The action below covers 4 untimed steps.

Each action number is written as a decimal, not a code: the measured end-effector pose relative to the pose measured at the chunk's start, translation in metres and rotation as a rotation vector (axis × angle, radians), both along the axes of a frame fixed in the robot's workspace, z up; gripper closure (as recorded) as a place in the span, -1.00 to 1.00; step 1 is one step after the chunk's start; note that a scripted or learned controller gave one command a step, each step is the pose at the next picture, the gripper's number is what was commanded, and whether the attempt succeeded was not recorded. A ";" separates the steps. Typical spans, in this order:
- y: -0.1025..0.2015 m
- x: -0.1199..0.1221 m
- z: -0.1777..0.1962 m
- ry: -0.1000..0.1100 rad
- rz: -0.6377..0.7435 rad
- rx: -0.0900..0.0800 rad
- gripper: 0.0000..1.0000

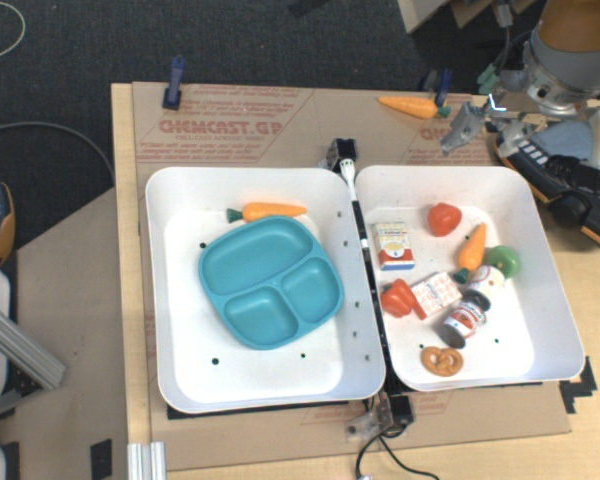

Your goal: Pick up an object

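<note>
From above, the tabletop [280, 118] carries two shallow white bins side by side. The left bin [175, 298] holds two things: one teal divided plate [270, 280] and one orange carrot [270, 210] lying just past the plate's far edge.

The right bin [540, 298] holds about nine small items in a loose cluster: a red tomato-like piece [443, 219], a second carrot [472, 247], a green round piece [503, 260], a small white and red carton [393, 245], a red pepper-like piece [399, 298], a pale box [437, 292], a small bottle [483, 277], a dark can [463, 321] and a pretzel [442, 361]. The pepper piece touches the pale box; the can lies just beside the bottle.

The claw [470, 123] hangs at the upper right, above the tabletop beyond the right bin's far rim, well apart from the items. Nothing shows between its parts; whether it is released or clenched, I cannot tell.

A third carrot [408, 106] lies on the tabletop just left of the claw, beside a blue clamp [442, 86]. Another blue clamp [173, 81] grips the far left edge.
</note>
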<state>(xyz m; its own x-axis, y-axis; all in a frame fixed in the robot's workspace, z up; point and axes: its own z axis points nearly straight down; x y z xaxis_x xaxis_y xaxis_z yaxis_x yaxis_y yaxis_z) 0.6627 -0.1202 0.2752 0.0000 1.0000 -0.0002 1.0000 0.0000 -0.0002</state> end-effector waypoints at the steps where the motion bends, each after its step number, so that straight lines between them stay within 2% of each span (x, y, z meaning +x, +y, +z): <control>1: -0.031 0.000 -0.149 0.013 -0.003 0.001 -1.00; 2: -0.060 0.003 -0.194 0.005 -0.002 0.001 -1.00; 3: -0.059 0.005 -0.179 -0.003 -0.001 -0.001 1.00; 4: -0.107 -0.019 -0.170 0.001 -0.004 -0.001 1.00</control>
<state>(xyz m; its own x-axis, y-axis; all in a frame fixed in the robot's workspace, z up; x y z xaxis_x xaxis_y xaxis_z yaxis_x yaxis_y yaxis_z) 0.6438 -0.2269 0.1052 0.0040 1.0000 -0.0011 1.0000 -0.0040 -0.0009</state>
